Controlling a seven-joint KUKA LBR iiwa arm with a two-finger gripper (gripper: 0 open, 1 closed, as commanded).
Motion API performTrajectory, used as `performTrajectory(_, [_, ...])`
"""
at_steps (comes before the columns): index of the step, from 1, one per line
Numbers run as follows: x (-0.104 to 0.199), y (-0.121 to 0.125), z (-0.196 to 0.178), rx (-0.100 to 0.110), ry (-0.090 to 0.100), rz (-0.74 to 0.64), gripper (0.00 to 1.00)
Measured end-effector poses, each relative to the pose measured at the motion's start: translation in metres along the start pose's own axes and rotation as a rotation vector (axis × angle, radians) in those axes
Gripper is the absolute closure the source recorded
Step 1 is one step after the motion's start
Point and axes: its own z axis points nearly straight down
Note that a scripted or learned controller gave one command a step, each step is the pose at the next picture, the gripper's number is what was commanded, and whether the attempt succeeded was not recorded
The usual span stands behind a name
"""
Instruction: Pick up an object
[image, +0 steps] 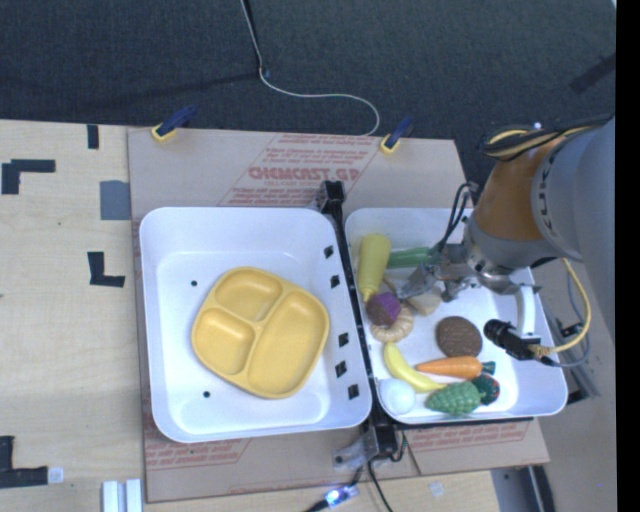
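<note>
- Because the right bin (545, 405) is crowded, the camera view gives the main risk as a grasp that catches two things at once or slips off a rounded one.
- The pincer (428, 283) sits low in this bin's upper middle, close to the purple-topped item (385, 307) and the yellow bottle-shaped toy (373, 260); a closing stroke here could nudge either one aside instead of seizing it.
- Whether the pincer stands wide or closed cannot be told, nor whether it has hold of anything: its tip blends with a pale piece beneath it.
- Candidate objects lie near one another: brown disc (458, 335), carrot (449, 368), banana (405, 369), green bumpy piece (455, 399), white egg (399, 398). The carrot touches the banana, so lifting one may drag the other.
- A green item (405, 257) is partly covered by the wrist.
- The left bin (165, 320) holds a yellow divided plate (260, 330), well apart from the arm.
- Cables near the wrist could snag the bin's wall.
</note>
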Motion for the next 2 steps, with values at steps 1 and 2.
performTrajectory(1, [-0.010,0.000,-0.052,0.001,-0.002,0.001,1.00])
performTrajectory(2, [-0.009,0.004,-0.095,0.001,-0.001,0.000,1.00])
